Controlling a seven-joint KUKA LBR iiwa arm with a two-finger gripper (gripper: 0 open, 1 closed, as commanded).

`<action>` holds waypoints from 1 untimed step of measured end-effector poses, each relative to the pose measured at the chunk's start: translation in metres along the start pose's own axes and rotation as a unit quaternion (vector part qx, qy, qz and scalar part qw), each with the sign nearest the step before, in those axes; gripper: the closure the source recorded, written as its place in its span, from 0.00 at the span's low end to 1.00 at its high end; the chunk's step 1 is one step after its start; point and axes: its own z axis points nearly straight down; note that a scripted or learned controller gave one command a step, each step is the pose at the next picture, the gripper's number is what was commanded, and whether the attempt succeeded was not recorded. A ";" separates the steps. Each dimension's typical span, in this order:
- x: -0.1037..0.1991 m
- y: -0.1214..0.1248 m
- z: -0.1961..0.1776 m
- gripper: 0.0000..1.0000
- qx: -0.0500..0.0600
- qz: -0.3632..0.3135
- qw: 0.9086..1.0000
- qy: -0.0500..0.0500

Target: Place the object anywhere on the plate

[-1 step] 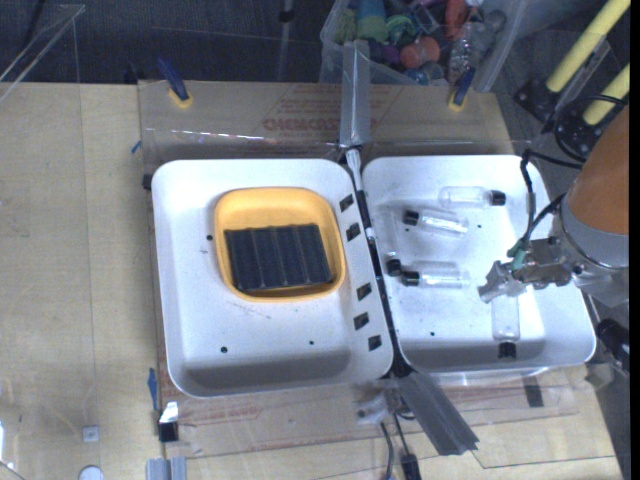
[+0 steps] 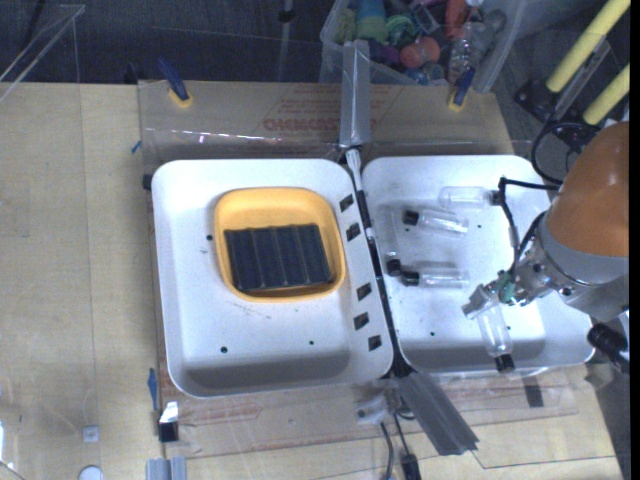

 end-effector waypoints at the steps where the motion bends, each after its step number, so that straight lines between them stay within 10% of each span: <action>1: 0.000 0.000 0.000 0.00 0.000 0.000 1.000 0.000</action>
